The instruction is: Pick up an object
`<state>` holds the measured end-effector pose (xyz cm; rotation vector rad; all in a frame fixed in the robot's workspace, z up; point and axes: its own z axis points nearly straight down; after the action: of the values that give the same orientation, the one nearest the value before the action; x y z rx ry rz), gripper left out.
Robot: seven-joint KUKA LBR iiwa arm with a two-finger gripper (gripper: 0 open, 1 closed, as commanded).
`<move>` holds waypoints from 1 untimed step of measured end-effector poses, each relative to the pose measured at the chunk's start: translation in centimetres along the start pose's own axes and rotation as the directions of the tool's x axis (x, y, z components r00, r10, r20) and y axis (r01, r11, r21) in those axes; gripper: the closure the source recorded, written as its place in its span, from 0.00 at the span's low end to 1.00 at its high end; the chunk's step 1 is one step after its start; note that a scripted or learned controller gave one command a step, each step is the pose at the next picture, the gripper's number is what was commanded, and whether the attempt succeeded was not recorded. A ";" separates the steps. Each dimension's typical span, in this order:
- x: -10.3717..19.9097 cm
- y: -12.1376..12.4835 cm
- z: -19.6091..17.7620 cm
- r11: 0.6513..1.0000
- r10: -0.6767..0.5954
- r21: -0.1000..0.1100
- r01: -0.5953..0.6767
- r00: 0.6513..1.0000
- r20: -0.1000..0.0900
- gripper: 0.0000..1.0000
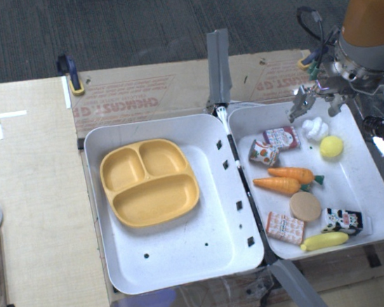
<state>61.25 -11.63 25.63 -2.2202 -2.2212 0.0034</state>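
Observation:
My gripper [318, 101] hangs over the far edge of the right bin [376, 180], with its two fingers spread open and nothing between them. Just below it lies a small white lumpy object [314, 127], with a yellow ball [331, 146] beside that. Further left in the bin are two small printed cartons [282, 138] [263, 152]. Two orange carrots [285, 184] lie across the middle. Nearer the front sit a tan round disc [305, 206], a red-and-white carton [285, 228], a black-and-white carton [342, 220] and a yellow banana [324, 240].
The left bin [185, 256] holds a yellow divided plate [150, 181] towards its far left. A grey divider bar [220, 74] runs between the bins at the back. The arm's grey and orange body [370, 18] stands at the upper right, with cables beside it.

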 end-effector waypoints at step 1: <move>-3.4 -3.4 9.8 1.000 0.025 0.001 -0.025 1.000 -0.001 0.00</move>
<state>57.86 -15.07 15.85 -2.2469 -2.1921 0.0034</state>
